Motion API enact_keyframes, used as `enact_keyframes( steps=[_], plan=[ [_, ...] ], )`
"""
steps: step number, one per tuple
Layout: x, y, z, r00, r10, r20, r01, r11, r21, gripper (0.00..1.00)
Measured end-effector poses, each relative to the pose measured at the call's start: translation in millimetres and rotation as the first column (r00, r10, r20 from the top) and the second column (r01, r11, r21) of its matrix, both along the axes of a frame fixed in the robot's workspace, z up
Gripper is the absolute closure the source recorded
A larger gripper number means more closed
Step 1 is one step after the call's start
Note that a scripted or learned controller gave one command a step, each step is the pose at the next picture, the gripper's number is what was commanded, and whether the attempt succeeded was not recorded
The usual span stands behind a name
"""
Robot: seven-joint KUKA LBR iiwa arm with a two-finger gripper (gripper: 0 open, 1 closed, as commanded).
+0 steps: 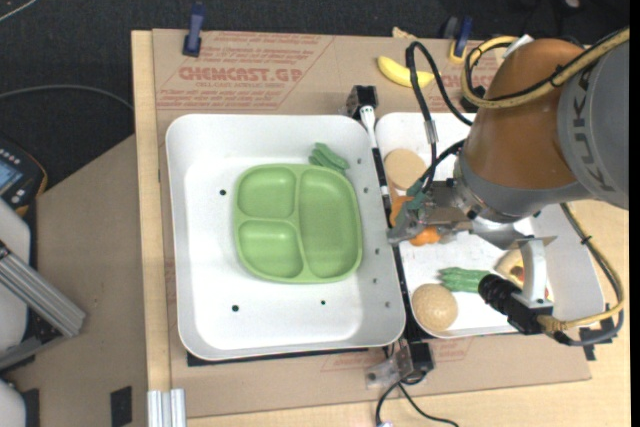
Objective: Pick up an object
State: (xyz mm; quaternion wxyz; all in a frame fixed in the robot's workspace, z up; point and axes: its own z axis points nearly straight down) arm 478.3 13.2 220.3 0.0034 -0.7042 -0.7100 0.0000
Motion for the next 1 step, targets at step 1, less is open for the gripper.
enact_keyframes(
  steps=[1],
  plan=[
    [2.2, 20.2, 78.3, 1.0, -0.003, 0.014, 0.003, 1.0, -0.003, 1.0]
  ],
)
